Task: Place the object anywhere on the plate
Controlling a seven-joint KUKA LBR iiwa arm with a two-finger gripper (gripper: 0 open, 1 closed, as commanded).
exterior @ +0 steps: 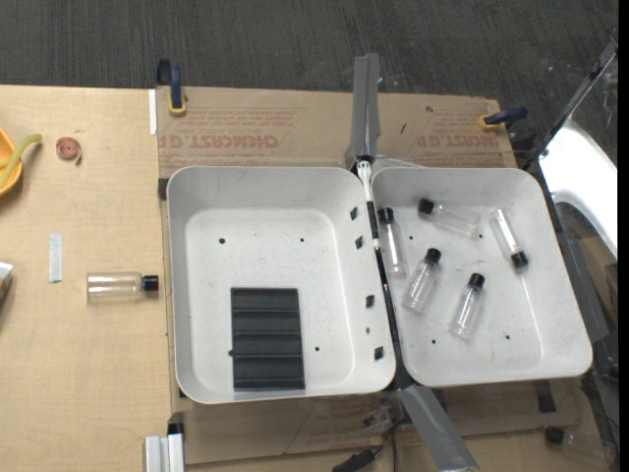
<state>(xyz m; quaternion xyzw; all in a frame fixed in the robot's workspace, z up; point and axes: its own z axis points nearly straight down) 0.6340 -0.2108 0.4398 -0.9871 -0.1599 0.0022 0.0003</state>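
Pick first: vial (466, 303) at 6 o'clock in right bin (550, 362) lies apart from others. Plate (266, 339) in left bin (197, 205). Hand state: can't tell.

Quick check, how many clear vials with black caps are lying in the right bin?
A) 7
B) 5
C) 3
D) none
B: the right bin holds five vials: one along its left wall, one near the top, one at the right and two in the middle. A sixth vial lies outside on the bench, left of the bins.
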